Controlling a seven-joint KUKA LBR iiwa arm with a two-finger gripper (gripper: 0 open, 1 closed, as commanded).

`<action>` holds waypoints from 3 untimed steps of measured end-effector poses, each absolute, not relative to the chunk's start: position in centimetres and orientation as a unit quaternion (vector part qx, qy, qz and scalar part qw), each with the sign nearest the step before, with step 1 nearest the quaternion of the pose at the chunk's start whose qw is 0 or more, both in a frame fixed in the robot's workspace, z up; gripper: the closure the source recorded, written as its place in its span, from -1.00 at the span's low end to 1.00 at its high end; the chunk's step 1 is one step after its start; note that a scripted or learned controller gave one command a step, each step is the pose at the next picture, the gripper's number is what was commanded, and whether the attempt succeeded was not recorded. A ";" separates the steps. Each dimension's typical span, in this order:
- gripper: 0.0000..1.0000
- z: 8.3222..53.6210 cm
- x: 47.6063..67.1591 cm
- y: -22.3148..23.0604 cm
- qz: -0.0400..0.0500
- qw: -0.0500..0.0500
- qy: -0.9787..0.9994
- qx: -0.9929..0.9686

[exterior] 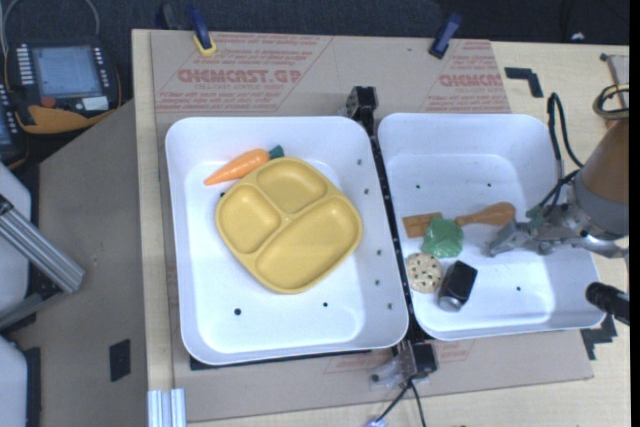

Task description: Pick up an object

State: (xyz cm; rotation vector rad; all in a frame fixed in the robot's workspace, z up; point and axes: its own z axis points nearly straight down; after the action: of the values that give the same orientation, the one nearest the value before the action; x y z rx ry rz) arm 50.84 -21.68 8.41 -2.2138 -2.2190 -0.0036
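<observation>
- We saw the gripper (503, 243) low in the right bin (480, 140), its fingers spread and holding nothing.
- The wooden spatula (470, 216) lay just left of it, touching the green lettuce piece (442, 238); cookie (423, 271) and black block (458, 283) lay below.

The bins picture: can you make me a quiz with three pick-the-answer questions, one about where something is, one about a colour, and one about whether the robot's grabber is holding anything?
1. Where is the carrot?
A. left bin
B. right bin
C. on the cardboard

2. What colour is the divided plate?
A. blue
B. yellow
C. red

3. What is the gripper doing?
A. lifting the plate
B. holding the carrot
C. holding nothing, low in the right bin

Answers: 1 A, it lies at the plate's upper left edge. 2 B, the plate is yellow. 3 C, nothing sits between its fingers.
</observation>
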 end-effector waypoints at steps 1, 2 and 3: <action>1.00 9.5 50.9 -21.8 -0.001 0.001 -0.708 -0.707; 1.00 15.4 51.2 -22.1 0.000 -0.001 -0.707 -0.707; 1.00 19.9 50.8 -22.2 -0.001 -0.003 -0.707 -0.707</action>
State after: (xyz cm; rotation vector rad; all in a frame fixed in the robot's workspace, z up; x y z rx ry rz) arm 50.80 -22.17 19.86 -2.2257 -2.2268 -0.0028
